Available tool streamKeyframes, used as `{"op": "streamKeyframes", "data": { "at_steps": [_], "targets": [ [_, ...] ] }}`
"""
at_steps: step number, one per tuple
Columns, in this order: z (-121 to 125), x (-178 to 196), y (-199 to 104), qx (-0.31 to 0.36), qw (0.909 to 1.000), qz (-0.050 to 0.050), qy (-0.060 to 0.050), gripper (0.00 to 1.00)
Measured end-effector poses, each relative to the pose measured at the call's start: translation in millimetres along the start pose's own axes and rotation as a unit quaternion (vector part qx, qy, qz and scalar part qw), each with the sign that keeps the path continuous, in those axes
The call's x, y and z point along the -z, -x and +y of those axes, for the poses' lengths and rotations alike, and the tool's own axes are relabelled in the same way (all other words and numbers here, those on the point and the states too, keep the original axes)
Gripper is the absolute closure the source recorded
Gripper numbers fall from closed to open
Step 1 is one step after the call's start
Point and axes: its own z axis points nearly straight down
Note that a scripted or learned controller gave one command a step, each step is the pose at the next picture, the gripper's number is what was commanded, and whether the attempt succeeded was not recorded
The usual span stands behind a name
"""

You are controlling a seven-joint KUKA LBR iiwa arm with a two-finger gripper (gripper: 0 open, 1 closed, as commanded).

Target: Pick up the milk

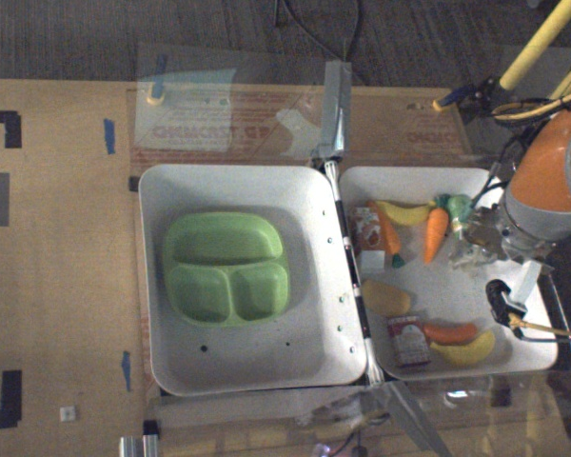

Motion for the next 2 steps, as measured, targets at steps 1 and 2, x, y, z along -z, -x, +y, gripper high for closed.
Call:
{"op": "streamKeyframes", "data": {
  "at_steps": [1,2],
  "targets": [
    [37,7,-42,-0.236,0.9718,0.000,-0.005,1.00],
    [89,-12,-20,-0.083,0.9962,0.008,-0.022,1.00]
  ]
}}
